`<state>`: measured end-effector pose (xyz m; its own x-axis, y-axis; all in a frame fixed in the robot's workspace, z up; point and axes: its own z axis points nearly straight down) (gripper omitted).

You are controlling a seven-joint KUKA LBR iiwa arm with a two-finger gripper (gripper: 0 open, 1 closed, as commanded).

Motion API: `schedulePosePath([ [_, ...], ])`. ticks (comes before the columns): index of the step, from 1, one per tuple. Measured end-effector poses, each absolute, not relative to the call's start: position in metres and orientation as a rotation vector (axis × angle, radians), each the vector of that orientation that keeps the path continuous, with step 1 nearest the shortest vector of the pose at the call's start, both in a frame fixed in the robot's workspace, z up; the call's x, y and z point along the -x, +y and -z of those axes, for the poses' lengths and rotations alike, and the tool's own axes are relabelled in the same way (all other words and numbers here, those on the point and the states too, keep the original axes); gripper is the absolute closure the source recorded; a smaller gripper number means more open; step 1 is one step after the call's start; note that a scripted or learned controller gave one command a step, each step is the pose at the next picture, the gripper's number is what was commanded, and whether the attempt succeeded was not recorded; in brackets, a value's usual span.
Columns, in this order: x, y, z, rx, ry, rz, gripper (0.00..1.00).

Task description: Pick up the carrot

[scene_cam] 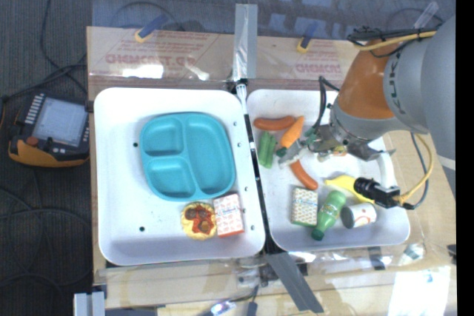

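Note:
The carrot [292,132] is orange with a green leafy end and lies tilted in the upper left part of the right bin [392,237]. Its green end points down-left toward a green cucumber [266,149]. My gripper [317,142] hangs low over the bin just right of the carrot, below the grey wrist and its orange band [364,94]. Dark gripper parts hide the bin floor there. Nothing is visibly lifted off the bin floor.
A reddish sausage [272,123] lies just above the carrot, and a smaller orange piece [304,175] below it. A banana [345,183], green bottle [328,212], white can [361,215] and patterned box [304,205] crowd the bin's front. The left bin holds a blue divided plate [189,153], a pizza [198,220] and a carton [229,214].

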<state>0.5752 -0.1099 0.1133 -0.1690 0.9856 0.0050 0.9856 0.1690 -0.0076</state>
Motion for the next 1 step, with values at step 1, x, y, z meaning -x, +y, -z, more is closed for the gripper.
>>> schedulePosePath([
  [1,-0.6510,-0.1113,-0.1137,1.589,-2.710,-0.005,0.00],
])
